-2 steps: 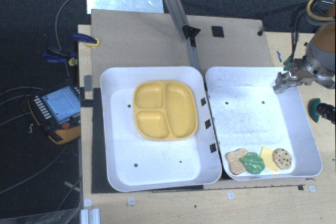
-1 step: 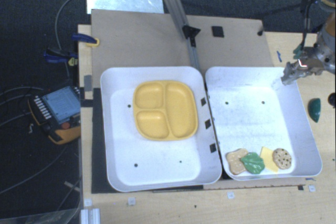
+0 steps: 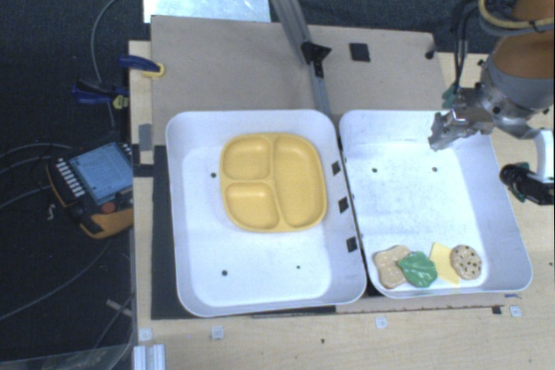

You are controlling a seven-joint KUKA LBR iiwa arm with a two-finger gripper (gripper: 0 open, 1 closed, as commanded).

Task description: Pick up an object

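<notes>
In the right bin [image 3: 408, 186], along its near edge, lie small food-shaped pieces: a tan toast piece [image 3: 390, 265], a green leafy piece [image 3: 419, 269], a yellow cheese wedge [image 3: 445, 262] and a brown cookie [image 3: 466, 261]. They sit close together, some touching. My gripper [image 3: 446, 131] hangs over the far right part of the right bin, well away from these pieces. Nothing shows between its fingers. The grey arm with its orange band [image 3: 520, 56] reaches in from the upper right.
A yellow three-compartment plate [image 3: 273, 182] lies in the left bin [image 3: 199, 256]. A metal pole [image 3: 290, 4] slants down toward the gap between the bins. A blue-screened device [image 3: 95, 178] and cables lie left of the bench.
</notes>
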